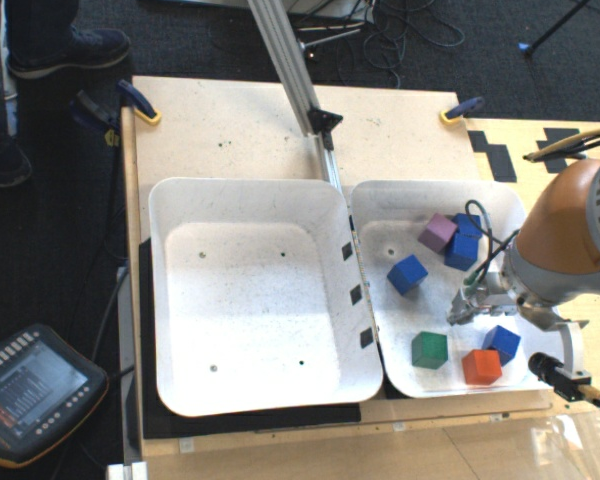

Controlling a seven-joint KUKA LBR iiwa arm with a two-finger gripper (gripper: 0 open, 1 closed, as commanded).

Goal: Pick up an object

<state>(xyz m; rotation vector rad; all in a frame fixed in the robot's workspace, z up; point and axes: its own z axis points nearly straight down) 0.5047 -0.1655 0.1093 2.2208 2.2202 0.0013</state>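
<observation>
Gripper (472, 306) low in right bin (400, 203), finger state unreadable, amid loose blocks — green block (430, 350) near front edge, red block (482, 367) at front right corner; descend squarely over one, clear of neighbours.

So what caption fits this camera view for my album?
Robot gripper hovers in the right bin among blue, purple, green and orange blocks.

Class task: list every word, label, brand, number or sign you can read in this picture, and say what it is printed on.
No text can be read.
Handheld control unit: its screen shows lines, too small and blurred to read.
Black square marks on the bin wall and black shapes on the board: patterns, not letters.
</observation>
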